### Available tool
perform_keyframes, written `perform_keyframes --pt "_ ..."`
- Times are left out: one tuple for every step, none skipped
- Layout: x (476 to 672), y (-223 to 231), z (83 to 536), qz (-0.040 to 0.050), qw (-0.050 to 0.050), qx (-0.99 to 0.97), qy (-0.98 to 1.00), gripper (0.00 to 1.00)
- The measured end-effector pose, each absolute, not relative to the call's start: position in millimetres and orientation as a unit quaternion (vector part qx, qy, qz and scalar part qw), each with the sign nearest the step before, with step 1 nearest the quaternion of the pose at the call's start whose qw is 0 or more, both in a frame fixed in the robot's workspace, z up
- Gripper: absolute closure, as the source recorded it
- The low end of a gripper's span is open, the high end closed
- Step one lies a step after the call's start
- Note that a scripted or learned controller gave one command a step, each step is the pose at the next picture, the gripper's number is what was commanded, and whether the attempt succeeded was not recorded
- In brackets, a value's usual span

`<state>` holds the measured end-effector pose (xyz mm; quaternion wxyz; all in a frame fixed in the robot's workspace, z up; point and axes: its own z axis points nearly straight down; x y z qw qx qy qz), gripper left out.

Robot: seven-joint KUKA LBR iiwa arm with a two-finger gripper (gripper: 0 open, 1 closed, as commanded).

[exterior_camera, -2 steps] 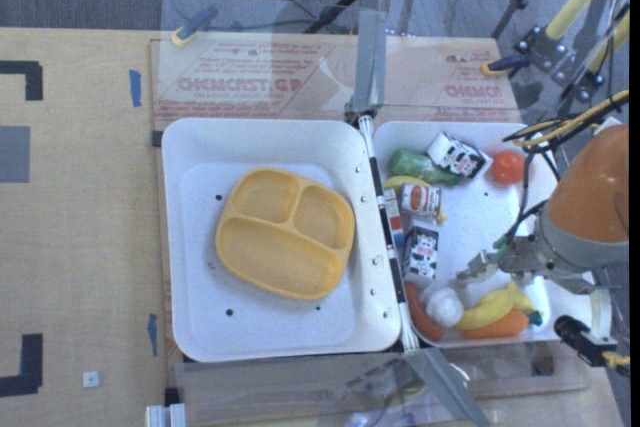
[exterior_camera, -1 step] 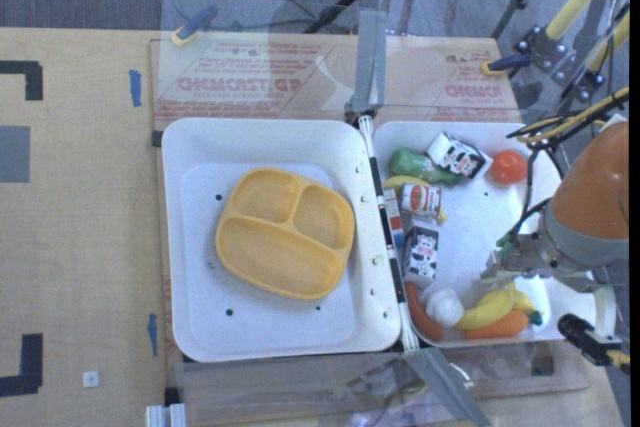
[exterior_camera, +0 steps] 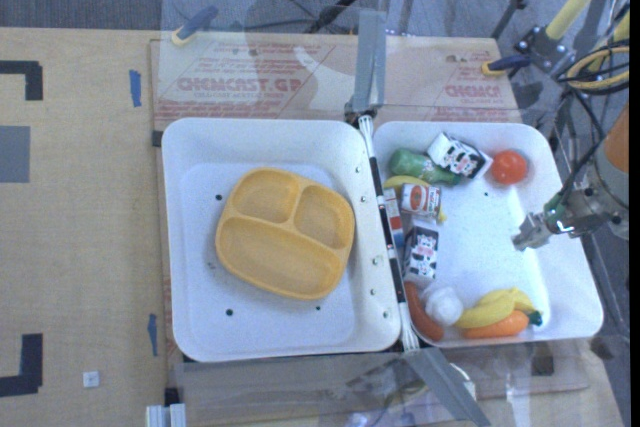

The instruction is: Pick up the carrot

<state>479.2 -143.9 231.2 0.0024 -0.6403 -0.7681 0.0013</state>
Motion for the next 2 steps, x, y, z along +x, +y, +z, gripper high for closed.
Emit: perform_keyframes --pt "479.3 -161 254 0.0011 0.001 -0.627 -0.779 1.0" --pt "480.0 -182 367 0.0021 0.001 -0.716 -0.698 1.0"
